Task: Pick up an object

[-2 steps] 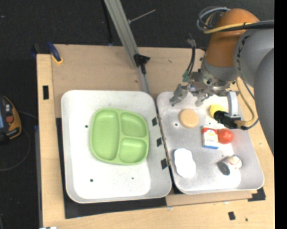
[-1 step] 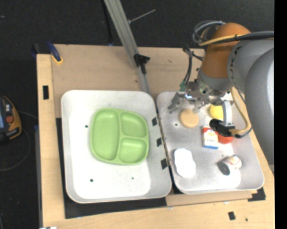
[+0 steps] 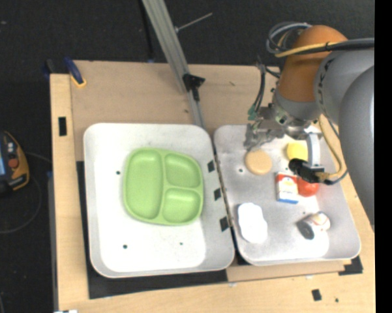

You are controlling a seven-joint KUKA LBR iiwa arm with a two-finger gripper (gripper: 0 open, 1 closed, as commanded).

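We see the arm (image 3: 326,64) reaching in from the right, its orange band above the wrist, with the end effector (image 3: 259,135) low over the far end of the right bin (image 3: 342,237). The end effector sits just above a tan disc (image 3: 259,162), close to it or touching; we cannot tell which, and we cannot tell how it is set, nor whether anything is held.

The right bin carries the loose things. The tan disc lies near its far left part. To the disc's right is a yellow piece (image 3: 295,150), partly hidden by the wrist hardware. Nearer the camera sit a small box (image 3: 286,189), red, white and blue, and a red object (image 3: 308,187) just beside it, touching or nearly so. A white lump (image 3: 252,221) lies by the bin's left wall, and a small grey and white item (image 3: 312,225) lies near the front right.

The left bin (image 3: 104,240) holds a green tray (image 3: 163,186) with three compartments, lying flat near its middle. Both bins rest side by side on the tabletop (image 3: 117,90).
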